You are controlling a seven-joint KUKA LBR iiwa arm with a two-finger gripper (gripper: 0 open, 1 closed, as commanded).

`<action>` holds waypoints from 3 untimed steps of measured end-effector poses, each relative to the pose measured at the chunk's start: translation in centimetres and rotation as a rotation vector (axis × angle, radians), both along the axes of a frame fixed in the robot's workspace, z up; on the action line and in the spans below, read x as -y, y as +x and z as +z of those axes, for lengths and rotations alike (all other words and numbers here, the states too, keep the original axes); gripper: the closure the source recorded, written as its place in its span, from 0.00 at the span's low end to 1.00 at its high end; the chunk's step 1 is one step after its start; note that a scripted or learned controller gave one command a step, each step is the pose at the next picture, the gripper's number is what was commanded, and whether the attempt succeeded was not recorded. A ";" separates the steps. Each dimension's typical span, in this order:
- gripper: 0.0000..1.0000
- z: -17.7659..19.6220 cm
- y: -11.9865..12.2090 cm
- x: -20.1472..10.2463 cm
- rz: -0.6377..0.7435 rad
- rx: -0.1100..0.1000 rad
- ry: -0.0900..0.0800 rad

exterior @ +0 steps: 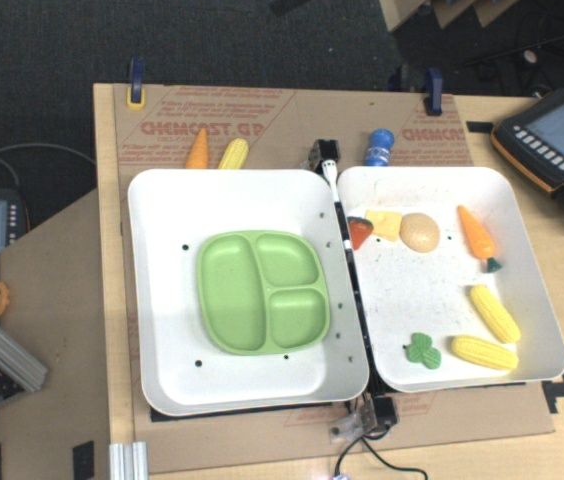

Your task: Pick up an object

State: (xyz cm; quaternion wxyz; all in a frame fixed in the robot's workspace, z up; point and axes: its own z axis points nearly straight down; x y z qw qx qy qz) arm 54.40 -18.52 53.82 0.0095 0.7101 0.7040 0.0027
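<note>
The right bin (522,203) holds several toy foods. A red strawberry (360,233) lies at its left wall, touching a yellow cheese wedge (386,225), and a tan round bun (420,233) sits just right of the cheese. An orange carrot (476,233) lies near the right wall. Two yellow corn cobs (494,313) (483,352) lie toward the front right, with a small green broccoli piece (423,351) to their left. In the left bin (162,228) rests a green divided plate (262,290).
Behind the left bin, an orange carrot (197,150) and a yellow corn piece (232,154) lie on the brown board. A blue bottle (379,148) and a black clip (324,154) sit behind the bins' seam. A black handheld pendant (552,146) lies at the far right.
</note>
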 end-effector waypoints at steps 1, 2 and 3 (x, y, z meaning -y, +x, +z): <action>1.00 -1.5 0.8 -10.6 0.020 -0.019 0.013; 1.00 -0.2 -2.9 1.3 -0.005 -0.012 0.003; 1.00 -3.7 -6.6 -4.2 0.012 -0.021 0.012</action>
